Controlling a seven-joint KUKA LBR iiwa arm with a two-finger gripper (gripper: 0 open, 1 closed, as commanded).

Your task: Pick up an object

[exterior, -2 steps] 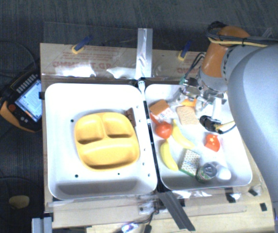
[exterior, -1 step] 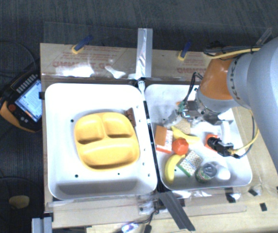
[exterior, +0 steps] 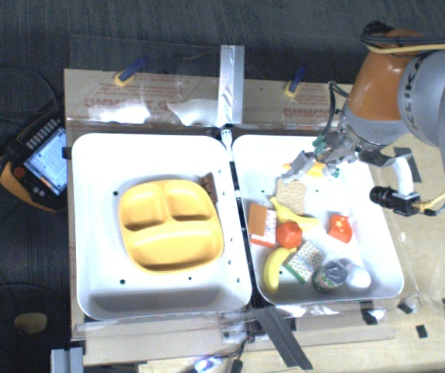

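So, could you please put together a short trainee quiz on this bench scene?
1. True or false: the yellow compartment plastic tray lies in the left white bin.
2. Which lies nearer the end effector: A) the tan bread slice, B) the yellow banana?
3. Fill in: the red tomato sits in the ___ white bin.

Key: 1 true; 2 A; 3 right.
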